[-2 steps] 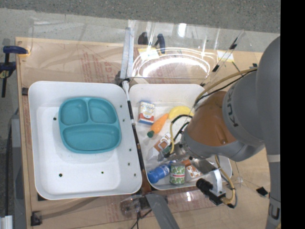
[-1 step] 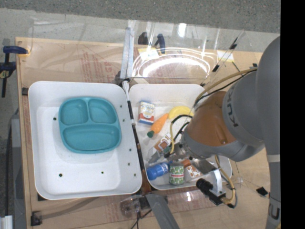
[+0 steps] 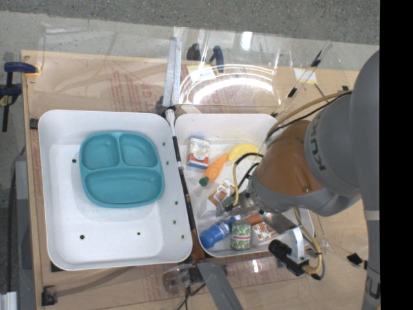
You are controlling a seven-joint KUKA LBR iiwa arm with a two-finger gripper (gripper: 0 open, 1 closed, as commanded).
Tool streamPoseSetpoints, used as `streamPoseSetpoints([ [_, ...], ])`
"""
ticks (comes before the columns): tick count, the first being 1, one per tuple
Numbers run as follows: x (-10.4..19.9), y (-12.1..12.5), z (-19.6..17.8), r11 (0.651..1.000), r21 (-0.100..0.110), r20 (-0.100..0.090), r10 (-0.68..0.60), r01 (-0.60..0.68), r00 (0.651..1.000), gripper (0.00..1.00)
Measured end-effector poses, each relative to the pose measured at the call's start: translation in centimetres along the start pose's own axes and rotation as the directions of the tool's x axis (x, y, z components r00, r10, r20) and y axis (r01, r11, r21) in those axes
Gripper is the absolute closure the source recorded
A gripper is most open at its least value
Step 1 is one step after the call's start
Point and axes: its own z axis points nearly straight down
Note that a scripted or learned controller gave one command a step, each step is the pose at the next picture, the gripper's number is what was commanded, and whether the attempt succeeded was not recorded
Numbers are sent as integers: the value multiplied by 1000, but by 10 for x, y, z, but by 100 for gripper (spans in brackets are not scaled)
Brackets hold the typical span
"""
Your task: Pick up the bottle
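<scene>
the bottle [image 3: 216, 233], clear-bodied with a blue cap, is seen lying on its side in the lower part of the right bin [image 3: 184, 131], close to that bin's lower left corner. its long axis is judged to run on a slant, from the blue cap at lower left up toward the neck end at upper right. just to its right a small green-labelled can [image 3: 241, 235] is seen standing, touching or nearly touching it.

the jaws [image 3: 233, 203] are seen just above and slightly right of the bottle in the frame, under the orange wrist band [image 3: 287, 166]. whether the jaws are spread or closed cannot be told, as they are largely hidden by the wrist, and nothing is seen held.

the coming move is judged to turn on a short shift toward the lower left of the frame, with the jaws set across the bottle's slanted axis and kept off the can.
</scene>
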Motion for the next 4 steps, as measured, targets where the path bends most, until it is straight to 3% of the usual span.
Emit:
streamPoseSetpoints([
  [1,0,0,0,1000,0,0,-1,1,1000,0],
  [2,9,-4,21,999,6,-7,-33,33,999,0],
  [3,8,-4,11,999,6,-7,-37,37,999,100],
  [4,8,-4,11,999,6,-7,-37,37,999,0],
])
